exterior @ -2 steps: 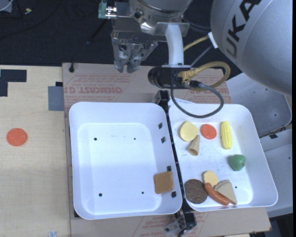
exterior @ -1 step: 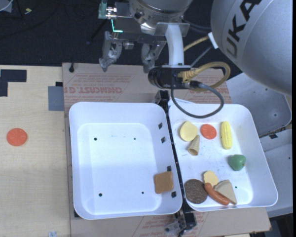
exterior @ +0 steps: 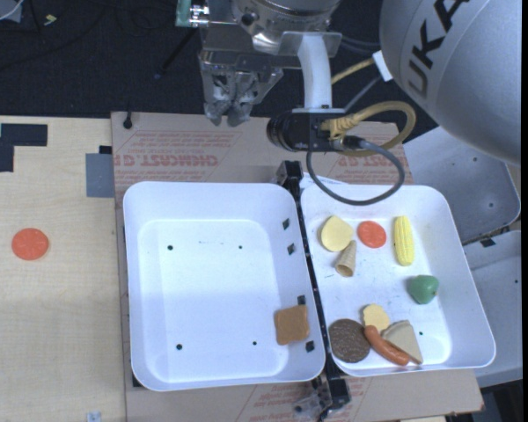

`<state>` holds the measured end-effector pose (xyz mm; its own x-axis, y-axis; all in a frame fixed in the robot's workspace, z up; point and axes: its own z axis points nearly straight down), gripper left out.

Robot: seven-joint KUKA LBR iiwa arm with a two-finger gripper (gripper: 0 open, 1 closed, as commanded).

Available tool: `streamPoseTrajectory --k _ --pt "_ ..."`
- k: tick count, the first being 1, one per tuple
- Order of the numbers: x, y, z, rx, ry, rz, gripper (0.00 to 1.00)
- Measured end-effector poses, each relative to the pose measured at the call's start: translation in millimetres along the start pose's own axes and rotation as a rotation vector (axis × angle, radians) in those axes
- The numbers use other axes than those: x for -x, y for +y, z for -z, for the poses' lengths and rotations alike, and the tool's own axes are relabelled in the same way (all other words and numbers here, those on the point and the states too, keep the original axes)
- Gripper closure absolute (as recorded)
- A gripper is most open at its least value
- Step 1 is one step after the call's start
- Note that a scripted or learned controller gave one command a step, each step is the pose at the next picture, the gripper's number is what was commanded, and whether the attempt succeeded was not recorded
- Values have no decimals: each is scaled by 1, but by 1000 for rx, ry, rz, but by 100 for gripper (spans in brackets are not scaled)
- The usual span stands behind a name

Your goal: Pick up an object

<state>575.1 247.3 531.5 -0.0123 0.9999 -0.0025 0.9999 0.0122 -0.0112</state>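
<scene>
My gripper (exterior: 233, 108) hangs high over the back edge of the bench, behind the left bin (exterior: 158, 209), with nothing under or in it. A tan square slice (exterior: 291, 324) lies in the left bin's near right corner. The right bin (exterior: 458, 262) holds several toy foods: a pale yellow disc (exterior: 337, 232), a red disc (exterior: 372, 234), a corn cob (exterior: 404, 240), a small cone (exterior: 347, 258), a green pepper (exterior: 422, 287), a yellow chunk (exterior: 375, 316), a brown cookie (exterior: 349, 340), an orange sausage (exterior: 385, 346) and a tan wedge (exterior: 406, 337).
The bins sit side by side on a cardboard sheet (exterior: 194, 152). A black cable loop (exterior: 352, 161) hangs from the wrist over the right bin's back rim. An orange dot (exterior: 30, 244) marks the wooden bench to the left. The arm's big grey body (exterior: 458, 51) fills the upper right.
</scene>
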Motion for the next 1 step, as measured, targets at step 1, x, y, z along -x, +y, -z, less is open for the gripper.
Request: streamPoseTrajectory --k 1 --pt "0 0 0 -1 0 0 0"
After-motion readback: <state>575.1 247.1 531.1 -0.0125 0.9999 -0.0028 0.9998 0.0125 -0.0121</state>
